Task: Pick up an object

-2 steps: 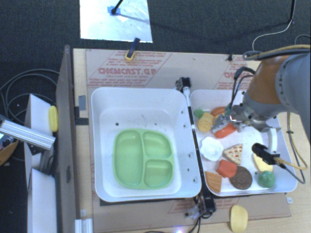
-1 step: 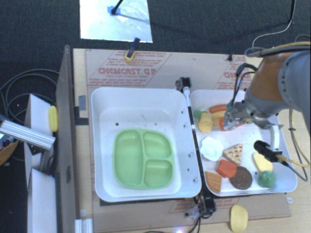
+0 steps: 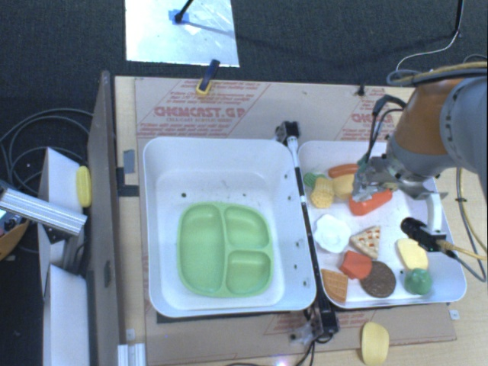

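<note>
— Where's the arm [image 3: 450,124] got to?

— Reaching in from the right, low over the right bin [image 3: 450,284]. The gripper [image 3: 371,183] sits right on top of the carrot [image 3: 371,200], the orange piece with one end sticking out beneath it.

— Has it got hold of it?

— I can't tell from here; the wrist covers the business end, and whether it's clenched or loose is hidden.

— Which way does the carrot lie?

— Its long axis runs slantwise, from lower left up towards the right, the right end reaching under the wrist. It's in the upper part of that bin, just right of the corn cob [image 3: 322,193].

— And the rest?

— A pizza slice [image 3: 367,240] and a white disc [image 3: 332,233] lie below it, a brown cookie [image 3: 378,280] nearer the front. The left bin [image 3: 175,166] holds a green divided tray [image 3: 226,248].
</note>
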`<action>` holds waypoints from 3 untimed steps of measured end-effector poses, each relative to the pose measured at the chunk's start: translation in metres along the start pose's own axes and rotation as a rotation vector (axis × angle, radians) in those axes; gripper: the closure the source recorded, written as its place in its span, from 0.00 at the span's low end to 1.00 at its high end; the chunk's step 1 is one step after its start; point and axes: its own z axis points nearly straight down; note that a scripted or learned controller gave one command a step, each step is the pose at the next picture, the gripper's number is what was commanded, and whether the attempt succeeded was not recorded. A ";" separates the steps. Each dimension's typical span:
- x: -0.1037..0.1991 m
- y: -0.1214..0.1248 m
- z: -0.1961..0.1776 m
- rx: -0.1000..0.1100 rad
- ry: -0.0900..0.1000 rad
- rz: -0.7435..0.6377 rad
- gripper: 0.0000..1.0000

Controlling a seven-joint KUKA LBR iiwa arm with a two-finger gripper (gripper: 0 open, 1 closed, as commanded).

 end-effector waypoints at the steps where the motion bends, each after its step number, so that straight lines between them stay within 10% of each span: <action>1: -0.041 0.027 -0.033 0.001 -0.001 0.004 1.00; 2: -0.041 0.027 -0.033 0.002 -0.002 0.003 0.00; 3: -0.015 0.010 0.007 0.004 0.000 0.002 0.00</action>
